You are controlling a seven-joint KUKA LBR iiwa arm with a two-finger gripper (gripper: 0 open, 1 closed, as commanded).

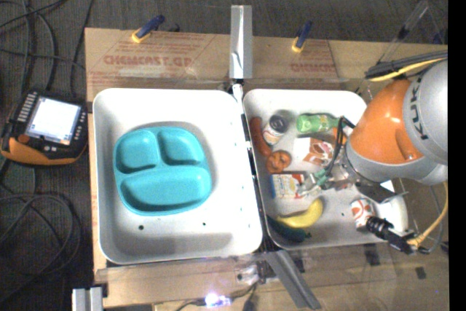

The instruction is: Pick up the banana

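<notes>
The yellow banana (303, 215) lies near the front wall of the right bin (306, 95), curving up to the right, with a dark green thing at its left end. My gripper (325, 176) hangs just above and behind it, over the clutter in the bin's middle, below the orange band of the arm (386, 131). The banana rests on the bin floor, apart from the gripper. The arm's body hides the right part of the bin.
The right bin also holds a green bottle (317, 122), a small can (276, 126), a brown sausage (256, 135), a red-and-white packet (317, 151), a small carton (287, 186) and a white-and-orange item (362, 211). A turquoise divided plate (164, 169) sits in the left bin (109, 229).
</notes>
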